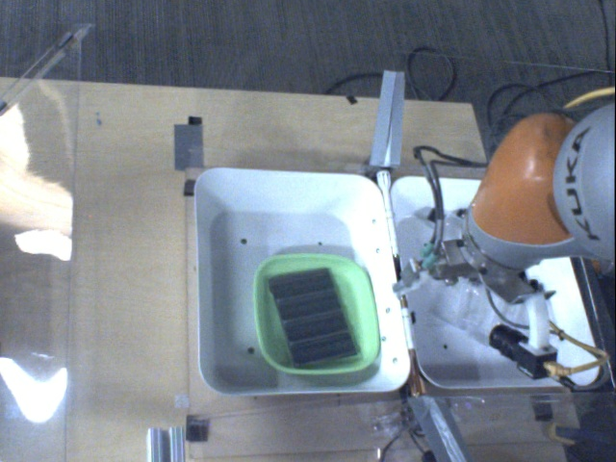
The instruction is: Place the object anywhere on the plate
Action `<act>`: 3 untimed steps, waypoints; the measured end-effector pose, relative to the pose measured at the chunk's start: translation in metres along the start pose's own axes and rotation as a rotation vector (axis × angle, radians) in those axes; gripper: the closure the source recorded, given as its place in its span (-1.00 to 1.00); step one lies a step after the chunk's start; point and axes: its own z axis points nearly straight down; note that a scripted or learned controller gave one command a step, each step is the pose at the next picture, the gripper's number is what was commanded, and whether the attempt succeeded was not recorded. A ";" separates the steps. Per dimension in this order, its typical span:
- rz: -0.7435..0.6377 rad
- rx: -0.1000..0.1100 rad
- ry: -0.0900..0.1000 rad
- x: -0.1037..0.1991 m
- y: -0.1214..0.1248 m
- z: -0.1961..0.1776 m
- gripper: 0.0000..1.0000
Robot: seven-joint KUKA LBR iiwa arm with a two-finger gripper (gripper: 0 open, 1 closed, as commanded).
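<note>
on the counter (125,287) sit two white bins side by side. the left bin (217,258) carries a green plate (265,301), squarish with a raised rim, and on that plate lies a dark ribbed block (310,318), flat, tilted a little off the plate's edges, well inside the rim. so the object looks to be already resting on the plate, touching nothing else.

the arm (539,186) reaches over the right bin (452,354), its orange band above the wrist. the hand (433,258) hangs low near that bin's left wall, just beside the divide between the bins and apart from the plate. its state i cannot tell; cables and the wrist body crowd that spot, and nothing can be seen held there.

as for handling, the block looks like a stiff slab with grooves across its top, perhaps foam or rubber, so probably light and not fragile. the ribs should give some bite. it lies low, so a grip would best go across its short width, near the middle, coming straight down. the plate's rim sits near the block's right side, which leaves less room there.
</note>
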 end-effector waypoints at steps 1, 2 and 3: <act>-0.010 0.001 0.001 0.083 0.015 -0.001 -1.00; -0.014 -0.005 0.002 0.084 0.017 -0.011 1.00; -0.014 -0.005 0.002 0.084 0.017 -0.011 -1.00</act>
